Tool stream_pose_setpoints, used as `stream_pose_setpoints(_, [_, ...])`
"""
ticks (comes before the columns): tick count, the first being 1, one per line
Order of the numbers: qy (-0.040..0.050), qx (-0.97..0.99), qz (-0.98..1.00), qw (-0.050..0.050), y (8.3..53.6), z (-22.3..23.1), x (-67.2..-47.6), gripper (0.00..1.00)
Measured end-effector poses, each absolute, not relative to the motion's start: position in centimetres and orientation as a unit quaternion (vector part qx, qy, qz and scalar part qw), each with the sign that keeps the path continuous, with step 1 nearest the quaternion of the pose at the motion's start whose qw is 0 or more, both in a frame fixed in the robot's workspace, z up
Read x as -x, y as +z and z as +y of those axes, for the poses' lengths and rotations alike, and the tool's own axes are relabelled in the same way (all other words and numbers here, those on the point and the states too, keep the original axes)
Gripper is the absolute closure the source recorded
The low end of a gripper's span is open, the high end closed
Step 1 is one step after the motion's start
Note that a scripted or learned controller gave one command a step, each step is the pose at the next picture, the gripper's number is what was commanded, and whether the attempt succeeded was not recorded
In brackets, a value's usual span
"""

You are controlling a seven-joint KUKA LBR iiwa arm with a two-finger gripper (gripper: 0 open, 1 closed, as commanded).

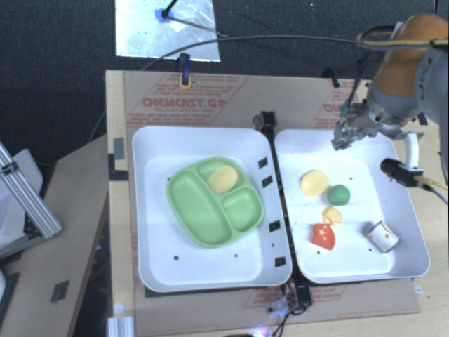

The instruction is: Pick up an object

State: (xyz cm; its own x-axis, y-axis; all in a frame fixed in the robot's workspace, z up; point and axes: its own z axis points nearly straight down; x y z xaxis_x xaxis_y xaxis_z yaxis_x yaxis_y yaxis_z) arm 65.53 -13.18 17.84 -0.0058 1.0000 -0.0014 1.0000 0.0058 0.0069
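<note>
**Small, light pieces waited below an unreadable hand**

The hand (pixel 342 140) hovered over the far rim of the right bin (pixel 407 258); its state could not be told. Toward the near side from it lay the yellow lump (pixel 315 182), with the green ball (pixel 339 194) just beside. Both looked light, smooth and likely to roll; pinching across the ball's middle seemed safest.

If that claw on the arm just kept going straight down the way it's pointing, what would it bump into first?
Most likely the bare white floor of the right bin, near its far edge. The gripper points down over that spot, and the yellow lump and green ball lie nearer the camera. Its height above the bin is hard to judge.
</note>
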Motion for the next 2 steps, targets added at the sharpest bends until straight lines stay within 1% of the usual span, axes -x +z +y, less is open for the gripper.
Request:
stream_pose_setpoints(1, [0.0028,-0.705,0.71,0.004,24.3,-13.0,-66.1,1.0])
stream_pose_setpoints(2, [0.0026,-0.705,0.71,0.004,29.9,-13.0,-66.3,1.0])
